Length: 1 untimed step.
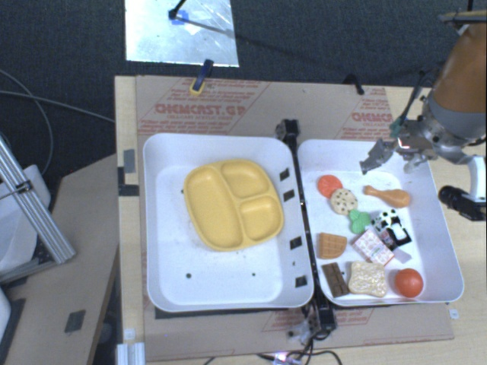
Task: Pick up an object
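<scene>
The things to be picked lie together in the right bin (441, 234), which sits toward the worktop's right edge. Along the top of the group are a red round piece (329, 185), a chocolate-chip cookie (344, 201) just below it, and a drumstick (389, 196) lying on its side to the right. Below those sit a green piece (359, 221) and a black-and-white block (390, 224). Nearer the front edge are a waffle (331, 245), a pink speckled square (371, 247), a brown chocolate bar (335, 278), a frosted toast piece (367, 279) and an orange-red ball (409, 282) in the bin's front right corner.

The claw (393, 153) hangs over the far right part of this bin, above and just beyond the drumstick. Its two fingers are spread apart with nothing between them. The grey arm (460, 97) comes in from the worktop's right edge.

The left bin (163, 280) lies beside the right one, their rims meeting at the middle of the worktop. It holds a yellow divided plate (232, 204) with three compartments, set slightly askew near the bin's centre.

A sheet of printed cardboard (221, 106) lies under both bins. A shiny metal sheet (181, 21) lies beyond the worktop's far edge.
</scene>
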{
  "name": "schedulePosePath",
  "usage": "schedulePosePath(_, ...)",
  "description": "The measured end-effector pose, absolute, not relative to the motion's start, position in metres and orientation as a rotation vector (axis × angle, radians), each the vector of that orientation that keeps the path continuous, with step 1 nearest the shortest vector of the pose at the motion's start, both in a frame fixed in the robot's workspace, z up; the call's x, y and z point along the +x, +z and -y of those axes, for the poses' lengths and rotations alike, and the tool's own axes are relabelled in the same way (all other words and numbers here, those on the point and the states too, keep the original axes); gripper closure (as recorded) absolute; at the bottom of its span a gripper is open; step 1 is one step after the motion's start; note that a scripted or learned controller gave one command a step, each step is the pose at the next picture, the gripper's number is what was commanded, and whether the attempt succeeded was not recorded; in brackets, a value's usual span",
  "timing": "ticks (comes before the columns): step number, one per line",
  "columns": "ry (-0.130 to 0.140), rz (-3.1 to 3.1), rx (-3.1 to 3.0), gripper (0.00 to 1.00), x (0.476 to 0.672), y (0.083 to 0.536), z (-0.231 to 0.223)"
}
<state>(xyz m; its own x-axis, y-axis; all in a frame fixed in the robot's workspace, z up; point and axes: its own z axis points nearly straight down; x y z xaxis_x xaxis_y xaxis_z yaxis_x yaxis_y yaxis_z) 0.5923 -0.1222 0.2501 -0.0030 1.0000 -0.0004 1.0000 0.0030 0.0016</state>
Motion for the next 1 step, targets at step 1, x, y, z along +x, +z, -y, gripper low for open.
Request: schedulePosePath(1,0.016,-2.218,2.205,0.00,0.5708,0.1147,0.1405)
